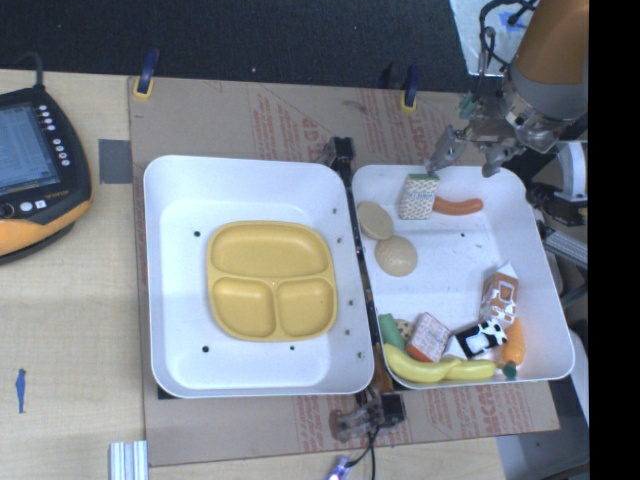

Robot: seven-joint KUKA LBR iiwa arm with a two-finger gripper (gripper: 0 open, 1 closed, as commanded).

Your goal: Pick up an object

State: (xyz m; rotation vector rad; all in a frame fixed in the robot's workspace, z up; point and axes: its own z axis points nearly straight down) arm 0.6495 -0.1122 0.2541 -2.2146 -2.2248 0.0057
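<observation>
Hanging over the far edge of the right bin (540,268), the gripper (466,158) has its two fingers spread apart and nothing is between them. One fingertip is just above a small patterned box (418,196), which stands near the far edge of this bin, and I cannot tell if it touches the box. Just beside the box, toward the right, lies a small sausage (458,206). Two round beige cookies (386,238) lie along the left edge of the same bin, one touching the other. In the near part of the right bin many toys are crowded together: a yellow banana (435,369) along the near edge, a small pink packet (428,336) just above it, a black and white piece (482,339), an orange carrot (513,344) near the right corner, and a brown and white packet (499,295) beside it. The left bin (170,268) carries a yellow divided plate (271,279) in its middle. A control pendant (35,173) rests at the left edge of the bench.
</observation>
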